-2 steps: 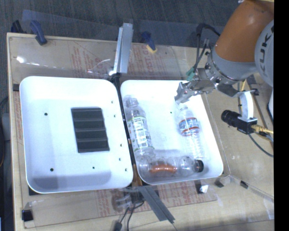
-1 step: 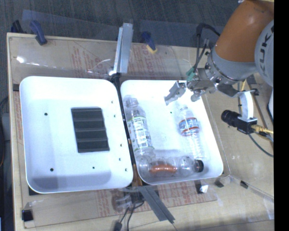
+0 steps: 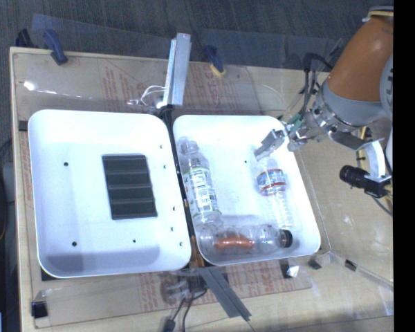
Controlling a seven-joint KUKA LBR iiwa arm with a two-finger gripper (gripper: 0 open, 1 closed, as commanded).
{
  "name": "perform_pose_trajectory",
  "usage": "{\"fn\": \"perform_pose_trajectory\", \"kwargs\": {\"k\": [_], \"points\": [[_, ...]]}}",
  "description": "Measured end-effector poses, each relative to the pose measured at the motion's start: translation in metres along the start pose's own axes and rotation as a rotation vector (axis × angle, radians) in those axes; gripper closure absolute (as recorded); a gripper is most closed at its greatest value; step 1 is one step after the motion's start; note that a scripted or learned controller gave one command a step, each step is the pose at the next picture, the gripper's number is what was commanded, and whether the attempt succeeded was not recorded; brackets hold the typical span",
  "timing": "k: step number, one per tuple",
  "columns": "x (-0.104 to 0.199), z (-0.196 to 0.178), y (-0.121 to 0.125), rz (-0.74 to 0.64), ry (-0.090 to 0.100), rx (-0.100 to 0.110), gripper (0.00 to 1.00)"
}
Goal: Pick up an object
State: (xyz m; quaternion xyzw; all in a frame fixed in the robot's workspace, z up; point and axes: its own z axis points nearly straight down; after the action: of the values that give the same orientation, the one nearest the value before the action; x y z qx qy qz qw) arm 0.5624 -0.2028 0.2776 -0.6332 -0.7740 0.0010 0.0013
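I am hovering my pincer [image 3: 271, 144] over the right bin [image 3: 306, 206], grip unreadable; bottles [image 3: 200, 185] lying unpicked.

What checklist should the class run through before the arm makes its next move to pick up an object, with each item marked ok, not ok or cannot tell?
1. Objects available: three clear plastic water bottles in the right white bin - ok.
2. Nearest target: the small clear bottle with a red and blue label lies just below the two-finger gripper, apart from it - ok.
3. Nothing held yet: no object shows between the gripper's fingers - ok.
4. Finger opening: cannot tell.
5. Crowding: the tall bottle and the bottle with orange contents lie close at the bin's lower left - not ok for a clean grasp there.
6. The black ribbed rectangular block lies alone in the left white bin - ok.
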Motion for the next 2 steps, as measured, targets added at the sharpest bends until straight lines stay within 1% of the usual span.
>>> {"fn": "perform_pose_trajectory", "kwargs": {"k": [1,2], "points": [[-0.008,0.061,0.006,-0.069,0.000,0.001,0.00],[-0.009,0.091,0.013,-0.095,0.000,0.001,0.00]]}}
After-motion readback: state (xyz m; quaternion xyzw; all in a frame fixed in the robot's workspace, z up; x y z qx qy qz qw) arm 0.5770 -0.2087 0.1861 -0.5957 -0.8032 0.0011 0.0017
